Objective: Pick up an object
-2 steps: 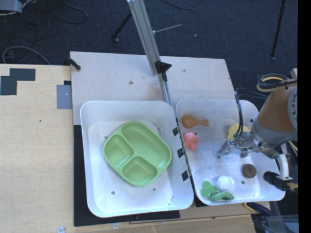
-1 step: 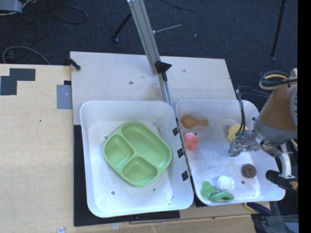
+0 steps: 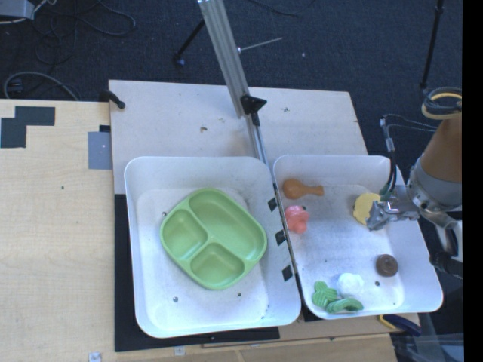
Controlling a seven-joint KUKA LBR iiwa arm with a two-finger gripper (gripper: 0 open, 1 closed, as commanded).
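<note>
The metal hand (image 3: 377, 216) is low at the right side of the right white bin (image 3: 423, 296), touching the flat yellow piece (image 3: 364, 205); I cannot tell how far it is open. Near it lie a small brown round object (image 3: 387, 265), a pink lump (image 3: 296, 219) and an orange pear-shaped toy (image 3: 299, 190).

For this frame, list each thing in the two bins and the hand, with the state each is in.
green plate: lying flat in the left bin.
orange toy: lying loose.
pink toy: loose by the divider.
yellow thing: beside the hand.
brown disc: flat.
white lump: touching the green piece.
</note>
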